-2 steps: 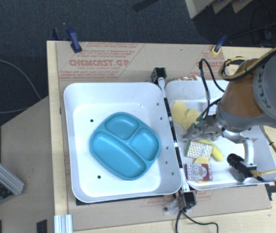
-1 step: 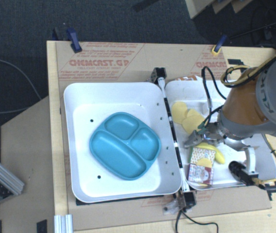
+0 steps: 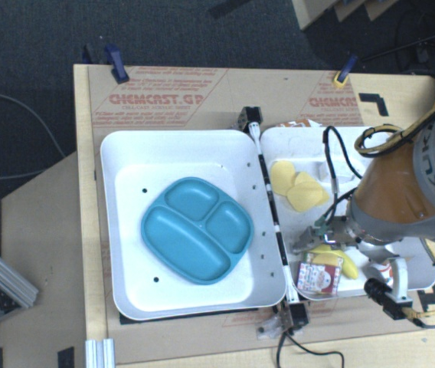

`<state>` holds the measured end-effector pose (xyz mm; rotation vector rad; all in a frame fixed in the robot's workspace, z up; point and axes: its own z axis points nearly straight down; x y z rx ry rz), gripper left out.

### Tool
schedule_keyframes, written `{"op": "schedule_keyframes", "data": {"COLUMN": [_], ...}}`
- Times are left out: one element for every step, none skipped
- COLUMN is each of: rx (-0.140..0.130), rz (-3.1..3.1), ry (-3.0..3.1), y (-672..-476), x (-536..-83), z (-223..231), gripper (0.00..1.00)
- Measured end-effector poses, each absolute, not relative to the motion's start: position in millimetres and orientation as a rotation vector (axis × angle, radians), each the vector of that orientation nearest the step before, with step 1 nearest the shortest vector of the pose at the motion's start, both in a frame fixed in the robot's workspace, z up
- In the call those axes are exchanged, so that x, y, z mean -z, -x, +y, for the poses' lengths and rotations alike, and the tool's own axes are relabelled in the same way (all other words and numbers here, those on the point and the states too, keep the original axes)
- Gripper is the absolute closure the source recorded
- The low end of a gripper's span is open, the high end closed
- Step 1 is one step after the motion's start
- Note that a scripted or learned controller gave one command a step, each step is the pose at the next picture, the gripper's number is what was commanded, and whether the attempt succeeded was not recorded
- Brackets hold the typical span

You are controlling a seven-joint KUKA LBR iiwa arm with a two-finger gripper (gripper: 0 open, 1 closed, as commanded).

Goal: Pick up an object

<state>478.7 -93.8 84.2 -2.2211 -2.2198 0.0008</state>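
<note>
grey arm with orange band (image 3: 390, 190) reaching from right over right white bin (image 3: 298, 138). two-finger gripper (image 3: 321, 240) hanging low near bin's front, just above small yellow object (image 3: 326, 257); cannot tell how far gripper is open or if holding anything. small packet with red-white label (image 3: 317, 278) lying just beside, writing too small for reading. pale yellow lumpy object (image 3: 295, 186) sitting further back. blue divided plastic plate (image 3: 196, 228) lying in left white bin (image 3: 122, 152). cardboard sheet (image 3: 156, 98) showing red print "chemcast".

A robotics lab: 2 white bins (image 3: 118, 156) clamped to a cardboard-topped table (image 3: 87, 205), cables (image 3: 18, 121) trailing over dark carpet (image 3: 26, 29).
</note>
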Motion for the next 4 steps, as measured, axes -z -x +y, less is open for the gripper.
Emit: {"op": "schedule_keyframes", "data": {"rx": [0.000, 0.000, 0.001, 0.001], "rz": [-2.221, -2.220, -2.221, -2.222], "ry": [2.222, 2.221, 2.222, 2.220], "y": [-482.5, -479.0, -479.0, -479.1], "x": [-84, -84, -84, -84], "z": [-96, -95, -104, -93], "gripper": [0.00, 0.00, 0.00, 0.00]}}
